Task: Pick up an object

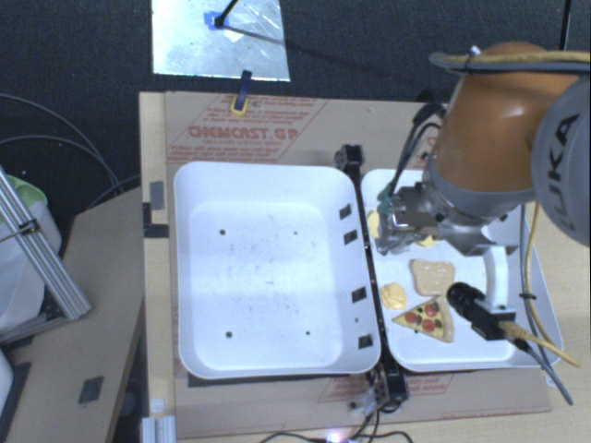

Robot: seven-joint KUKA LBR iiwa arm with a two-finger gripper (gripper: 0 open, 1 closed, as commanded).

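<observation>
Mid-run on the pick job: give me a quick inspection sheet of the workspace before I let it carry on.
Surface: shallow white left bin and matching right bin, side by side on a brown printed cardboard sheet.
Job's things: in the right bin, a triangular toy pizza slice, a tan toy bread slice and a small yellow lump; another yellow piece sits partly hidden beside the gripper.
Clutter: nothing seen.
Gripper: grey two-finger gripper low over the right bin's far left part; grip state unclear.
Cables: dark cables run down to the wrist.
Surroundings: shiny metal sheet on dark floor beyond the bench; aluminium rail at left.
</observation>
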